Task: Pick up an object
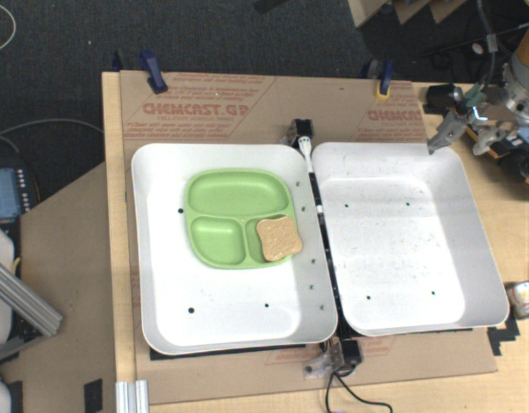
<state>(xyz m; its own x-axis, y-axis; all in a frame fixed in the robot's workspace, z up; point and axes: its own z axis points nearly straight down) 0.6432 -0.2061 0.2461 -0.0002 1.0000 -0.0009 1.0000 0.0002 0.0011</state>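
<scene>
A: Where is the gripper (pixel 458 126) sitting now?

B: It is hanging at the far right corner of the right bin (pixel 393 308), near the edge of the picture. Two thin fingers (pixel 442 133) are pointing down and left, and they are standing apart, with nothing between them. So the hand is open and is holding nothing.

A: And the object to pick?

B: The toast (pixel 278 238) is lying in the left bin (pixel 161 256), in the small right compartment of the green tray (pixel 221 205). It is resting flat, a little tilted, and one corner is leaning over the tray's rim. The gripper is well apart from it, across the whole right bin.

A: Why is the arm waiting so far away?

B: I am guessing it is keeping out of the camera's way, so both bins are staying visible. The grasp is not yet started, I think.

A: What is making the next move difficult?

B: The toast is thin and is sitting low inside a compartment. The fingers are probably needing to come down straight over it, and the walls may be blocking them.
</scene>
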